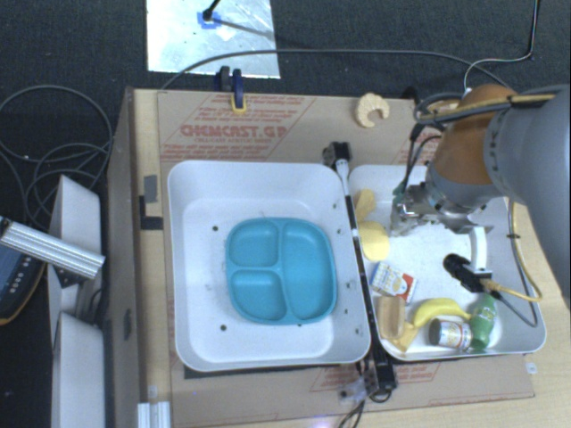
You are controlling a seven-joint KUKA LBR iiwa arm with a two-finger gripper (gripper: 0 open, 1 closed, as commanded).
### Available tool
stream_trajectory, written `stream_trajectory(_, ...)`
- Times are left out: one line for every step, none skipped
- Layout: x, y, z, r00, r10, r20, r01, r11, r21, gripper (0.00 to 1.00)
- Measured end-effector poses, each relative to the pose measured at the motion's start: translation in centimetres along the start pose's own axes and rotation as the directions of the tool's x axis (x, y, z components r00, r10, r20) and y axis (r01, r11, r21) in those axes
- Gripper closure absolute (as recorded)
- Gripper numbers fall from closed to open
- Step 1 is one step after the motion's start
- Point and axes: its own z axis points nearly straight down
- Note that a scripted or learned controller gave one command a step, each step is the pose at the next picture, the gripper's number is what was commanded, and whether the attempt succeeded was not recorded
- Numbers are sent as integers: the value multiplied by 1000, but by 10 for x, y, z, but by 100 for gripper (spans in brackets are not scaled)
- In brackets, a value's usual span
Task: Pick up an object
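Observation:
My gripper (403,214) is low in the back left part of the right bin (526,333), under the grey arm with its orange band. Just left of it lie a pale yellow piece (365,204) and a round yellow object (375,240), both a little apart from the gripper. Further forward are a red and white packet (393,282), a tan stick-shaped item (390,316), a banana (435,309), a small jar (449,334) and a green bottle (483,320). I see nothing held in the gripper.
The left bin (192,212) holds a blue divided plate (280,269). A beige croissant-shaped toy (373,109) lies on the bench behind the right bin. A blue and yellow clamp (234,86) sits at the bench's back edge. Cables run behind the bench.

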Motion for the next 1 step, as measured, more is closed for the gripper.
stream_trajectory(0,1,-11,1000,0,0,0,1000,-2,100)
